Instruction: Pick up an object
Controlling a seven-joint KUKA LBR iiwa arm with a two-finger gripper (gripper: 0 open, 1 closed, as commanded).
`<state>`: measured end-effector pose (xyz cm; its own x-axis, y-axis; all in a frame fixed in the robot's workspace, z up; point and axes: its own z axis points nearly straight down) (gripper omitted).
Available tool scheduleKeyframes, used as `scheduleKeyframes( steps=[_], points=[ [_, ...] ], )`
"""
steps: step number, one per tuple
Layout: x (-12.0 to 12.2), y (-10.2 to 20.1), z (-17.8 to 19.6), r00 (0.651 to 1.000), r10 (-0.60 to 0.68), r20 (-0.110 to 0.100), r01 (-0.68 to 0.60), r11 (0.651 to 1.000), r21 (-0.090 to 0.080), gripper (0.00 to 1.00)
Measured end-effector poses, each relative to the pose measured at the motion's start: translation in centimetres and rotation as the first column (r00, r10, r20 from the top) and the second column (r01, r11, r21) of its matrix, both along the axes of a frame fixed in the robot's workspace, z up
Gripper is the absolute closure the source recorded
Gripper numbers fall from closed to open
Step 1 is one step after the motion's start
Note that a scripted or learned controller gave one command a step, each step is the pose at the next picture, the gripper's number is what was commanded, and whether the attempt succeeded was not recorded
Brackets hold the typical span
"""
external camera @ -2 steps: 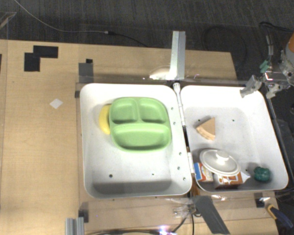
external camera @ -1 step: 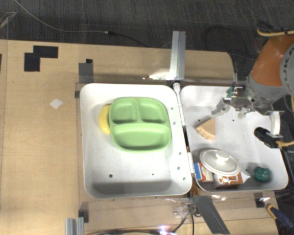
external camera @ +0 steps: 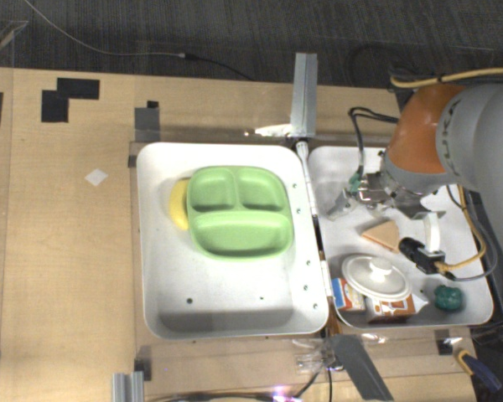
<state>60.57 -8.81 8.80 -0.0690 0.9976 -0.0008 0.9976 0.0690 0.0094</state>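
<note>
My gripper (external camera: 362,193) hangs low over the far part of the right bin (external camera: 335,162), under the arm's orange band. A tan wedge (external camera: 384,234) lies just in front of it, apart from it. Nearer the front sit a white lidded bowl (external camera: 375,278), a red and white box (external camera: 391,307) partly under the bowl, and a dark green ball (external camera: 448,297) in the front right corner. The arm hides the bin's far right part.
The left bin (external camera: 226,308) holds a green divided plate (external camera: 237,210) with a yellow thing (external camera: 178,205) sticking out from under its left edge. A metal post (external camera: 303,99) stands behind the rim shared by the bins. Black marks dot the wooden bench at the far left.
</note>
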Motion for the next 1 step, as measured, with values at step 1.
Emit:
scheduleKeyframes(
  steps=[1],
  points=[
    [0.25,-0.15,1.33,1.0,-0.002,0.008,0.002,1.0,-0.003,1.0]
  ],
)
